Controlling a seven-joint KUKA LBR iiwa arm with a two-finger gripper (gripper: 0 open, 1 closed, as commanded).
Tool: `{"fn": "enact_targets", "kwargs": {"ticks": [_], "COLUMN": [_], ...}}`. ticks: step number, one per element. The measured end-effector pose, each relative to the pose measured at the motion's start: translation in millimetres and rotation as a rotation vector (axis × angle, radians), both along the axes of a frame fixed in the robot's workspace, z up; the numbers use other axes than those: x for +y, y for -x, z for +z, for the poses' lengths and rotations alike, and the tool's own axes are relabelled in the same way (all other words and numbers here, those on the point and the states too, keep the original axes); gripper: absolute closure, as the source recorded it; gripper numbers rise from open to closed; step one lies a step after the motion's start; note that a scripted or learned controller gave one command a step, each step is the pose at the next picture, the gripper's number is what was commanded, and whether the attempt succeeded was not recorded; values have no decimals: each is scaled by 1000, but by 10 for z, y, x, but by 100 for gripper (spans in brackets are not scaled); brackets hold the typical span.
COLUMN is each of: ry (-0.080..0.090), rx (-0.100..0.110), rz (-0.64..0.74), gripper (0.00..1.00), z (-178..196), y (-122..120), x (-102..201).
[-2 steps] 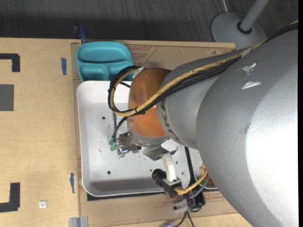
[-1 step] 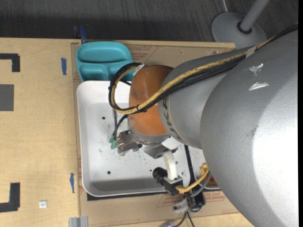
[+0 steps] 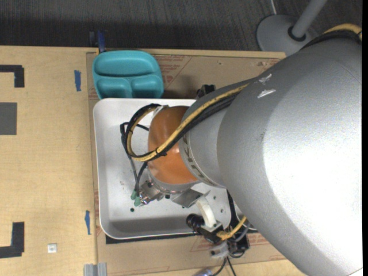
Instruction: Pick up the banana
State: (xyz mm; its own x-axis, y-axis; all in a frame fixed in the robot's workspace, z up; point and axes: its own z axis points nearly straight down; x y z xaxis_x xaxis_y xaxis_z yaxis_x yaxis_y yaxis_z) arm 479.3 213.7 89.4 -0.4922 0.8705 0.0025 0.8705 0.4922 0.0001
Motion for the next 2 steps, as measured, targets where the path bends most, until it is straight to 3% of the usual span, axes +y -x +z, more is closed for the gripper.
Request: {"fn": "enact_targets", "kwargs": {"ticks": [2], "ry": [-1], "rx": [-2], "rz": [-3], "gripper": [100], "z": [193], "y": [-5], "x": [6]}}
